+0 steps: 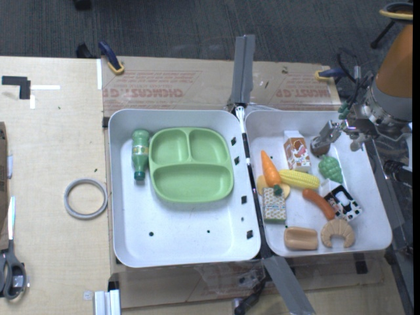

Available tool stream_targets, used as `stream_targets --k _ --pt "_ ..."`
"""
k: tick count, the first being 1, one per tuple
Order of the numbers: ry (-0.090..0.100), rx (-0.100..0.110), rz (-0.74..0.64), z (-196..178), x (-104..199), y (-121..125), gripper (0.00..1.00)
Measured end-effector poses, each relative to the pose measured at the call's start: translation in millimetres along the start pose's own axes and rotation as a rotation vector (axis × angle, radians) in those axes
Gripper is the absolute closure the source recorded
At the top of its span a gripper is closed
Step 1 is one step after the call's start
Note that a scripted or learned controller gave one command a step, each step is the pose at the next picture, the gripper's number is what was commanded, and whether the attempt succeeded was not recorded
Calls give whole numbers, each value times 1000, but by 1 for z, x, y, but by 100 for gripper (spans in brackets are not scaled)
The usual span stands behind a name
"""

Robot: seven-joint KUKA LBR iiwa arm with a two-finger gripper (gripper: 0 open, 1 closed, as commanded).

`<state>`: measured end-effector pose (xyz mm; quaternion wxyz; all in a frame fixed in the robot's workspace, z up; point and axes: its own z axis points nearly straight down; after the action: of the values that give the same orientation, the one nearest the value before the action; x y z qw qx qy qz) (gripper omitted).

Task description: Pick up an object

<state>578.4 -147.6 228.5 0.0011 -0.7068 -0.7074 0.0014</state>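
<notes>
With nothing yet lifted, the gripper (326, 138) is seen poised at the upper right of the frame above the toy food (303, 179) in the right bin (374, 176), its grasp impossible to tell.

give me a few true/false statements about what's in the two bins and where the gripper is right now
1. The green divided plate lies in the left bin. True.
2. The green bottle lies inside one of the plate's compartments. False: it lies on the bin floor beside the plate's left edge.
3. The gripper is above the right bin, near its upper part. True.
4. The gripper holds the corn cob. False: the corn lies in the bin among the other food toys, apart from the gripper.
5. The croissant lies in the left bin. False: it is in the right bin's lower corner, next to the bread roll.
</notes>
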Motion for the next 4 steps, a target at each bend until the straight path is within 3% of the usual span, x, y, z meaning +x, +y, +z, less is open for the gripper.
stream_targets --k 1,2,3,4 --pt "0 0 0 0 0 0 0" --pt "-1 -2 28 42 3 46 0" --pt "-2 -5 -19 135 37 82 0" --pt "-3 -5 -21 126 37 82 100"
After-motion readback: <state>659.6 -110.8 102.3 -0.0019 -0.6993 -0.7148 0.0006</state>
